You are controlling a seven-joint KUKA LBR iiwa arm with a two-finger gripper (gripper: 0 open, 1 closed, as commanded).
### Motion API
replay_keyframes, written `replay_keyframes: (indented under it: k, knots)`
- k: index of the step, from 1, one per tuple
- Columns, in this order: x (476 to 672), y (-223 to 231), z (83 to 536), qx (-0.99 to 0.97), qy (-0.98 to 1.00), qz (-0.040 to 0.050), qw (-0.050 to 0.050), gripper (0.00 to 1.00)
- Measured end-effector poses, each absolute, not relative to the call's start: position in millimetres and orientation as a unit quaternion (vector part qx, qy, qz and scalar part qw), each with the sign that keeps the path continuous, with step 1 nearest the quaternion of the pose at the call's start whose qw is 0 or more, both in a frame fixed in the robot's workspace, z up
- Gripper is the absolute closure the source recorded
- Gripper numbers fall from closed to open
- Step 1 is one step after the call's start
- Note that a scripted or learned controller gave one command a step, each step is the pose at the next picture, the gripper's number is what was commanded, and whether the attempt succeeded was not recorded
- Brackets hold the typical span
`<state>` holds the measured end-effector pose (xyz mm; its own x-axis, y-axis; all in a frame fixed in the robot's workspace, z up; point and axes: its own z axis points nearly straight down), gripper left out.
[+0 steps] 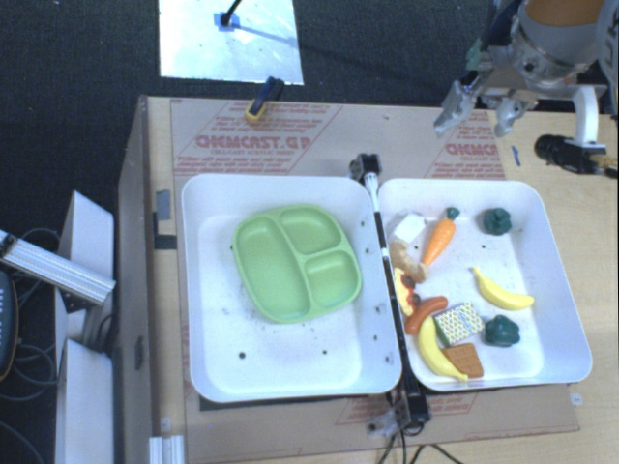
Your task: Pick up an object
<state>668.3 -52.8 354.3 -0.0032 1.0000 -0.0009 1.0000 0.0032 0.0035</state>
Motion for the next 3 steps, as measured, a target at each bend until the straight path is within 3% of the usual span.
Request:
replay_keyframes:
  k: [1, 2, 3]
  knots:
    - [667.8, -111, 208, 0.707, 0.708, -0.001, -0.001, 0.0]
    - [674.2, -113, 106, 0.707, 0.707, 0.0061, 0.009, 0.0]
    - [669.9, -88, 86, 0.706, 0.709, 0.0017, 0.002, 0.0]
